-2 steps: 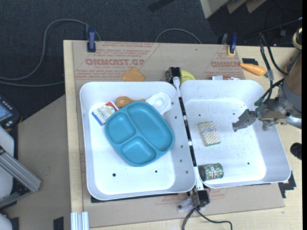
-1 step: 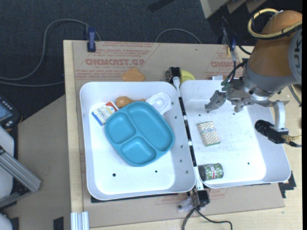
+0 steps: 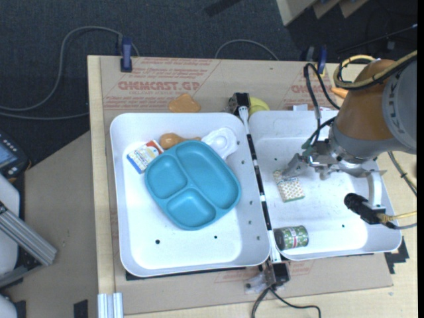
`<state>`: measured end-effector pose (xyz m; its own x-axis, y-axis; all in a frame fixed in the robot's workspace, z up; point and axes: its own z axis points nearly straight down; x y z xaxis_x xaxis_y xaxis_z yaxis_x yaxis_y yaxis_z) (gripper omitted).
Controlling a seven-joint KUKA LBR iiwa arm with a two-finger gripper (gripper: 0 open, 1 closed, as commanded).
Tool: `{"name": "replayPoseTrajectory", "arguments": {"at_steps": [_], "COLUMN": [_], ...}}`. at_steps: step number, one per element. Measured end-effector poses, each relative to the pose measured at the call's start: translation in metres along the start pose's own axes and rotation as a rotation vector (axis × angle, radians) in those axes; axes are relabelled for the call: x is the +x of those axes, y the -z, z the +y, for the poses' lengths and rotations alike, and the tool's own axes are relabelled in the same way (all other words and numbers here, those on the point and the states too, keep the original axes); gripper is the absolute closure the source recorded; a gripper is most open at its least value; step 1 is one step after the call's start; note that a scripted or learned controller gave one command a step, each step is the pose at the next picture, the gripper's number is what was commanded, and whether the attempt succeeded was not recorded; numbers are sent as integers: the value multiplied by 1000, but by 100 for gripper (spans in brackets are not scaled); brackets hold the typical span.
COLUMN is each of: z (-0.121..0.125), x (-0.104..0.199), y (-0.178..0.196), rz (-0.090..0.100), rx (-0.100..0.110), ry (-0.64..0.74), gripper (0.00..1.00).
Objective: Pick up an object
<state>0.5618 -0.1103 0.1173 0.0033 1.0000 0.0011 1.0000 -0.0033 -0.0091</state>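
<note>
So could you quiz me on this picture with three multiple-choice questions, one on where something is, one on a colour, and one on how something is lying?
1. Where is the divided plate?
A. in the left bin
B. in the right bin
C. on the bench outside both bins

2. What colour is that plate?
A. red
B. blue
C. black

3. How does the green can in the right bin sit?
A. upright
B. on its side
C. on top of the plate

Answers: 1 A, it sits in the middle of the left bin. 2 B, all three of its compartments are light blue. 3 B, its long side lies flat by the bin's near rim.
</note>
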Motion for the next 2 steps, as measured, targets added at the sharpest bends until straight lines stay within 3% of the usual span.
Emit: {"name": "replayPoseTrajectory", "arguments": {"at_steps": [1,2], "z": [-22,-20], "x": [19,19], "y": [-35,-23], "rz": [2,-1], "rx": [-2,-9], "ry": [3,2], "gripper": [0,100]}}
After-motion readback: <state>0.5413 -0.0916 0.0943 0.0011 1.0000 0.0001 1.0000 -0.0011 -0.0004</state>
